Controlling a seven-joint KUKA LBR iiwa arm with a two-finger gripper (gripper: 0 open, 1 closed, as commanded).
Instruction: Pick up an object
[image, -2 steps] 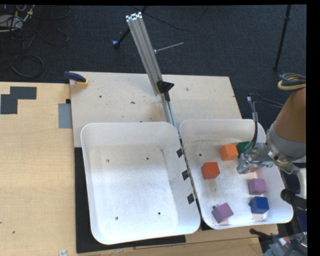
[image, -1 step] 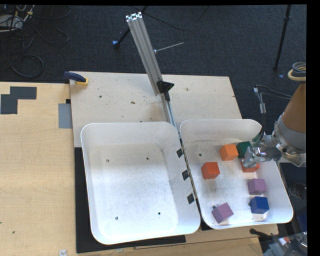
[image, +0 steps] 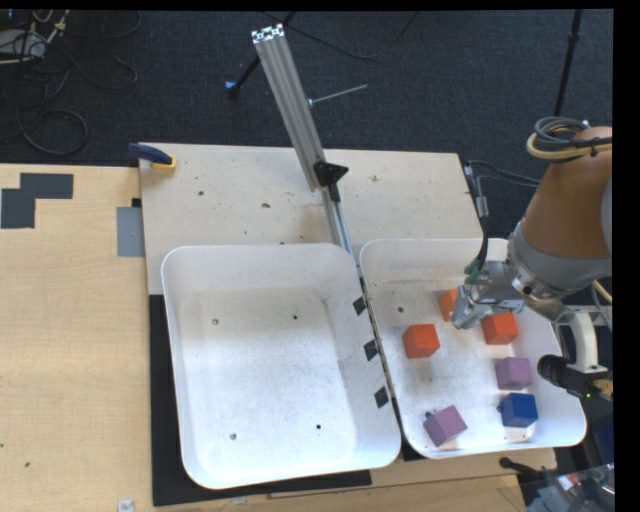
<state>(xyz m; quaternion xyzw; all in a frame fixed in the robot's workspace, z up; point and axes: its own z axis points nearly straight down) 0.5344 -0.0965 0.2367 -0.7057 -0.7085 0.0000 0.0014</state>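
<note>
Camera view, from above at a slant: my arm reaches in from the right and bends down over the right bin, orange band uppermost. My gripper hangs low between three orange cubes: one to its lower left, one just right, one partly hidden behind it. Whether my fingers grasp anything, I cannot tell. Two purple cubes and a blue cube lie nearer the bin's front edge.
</note>
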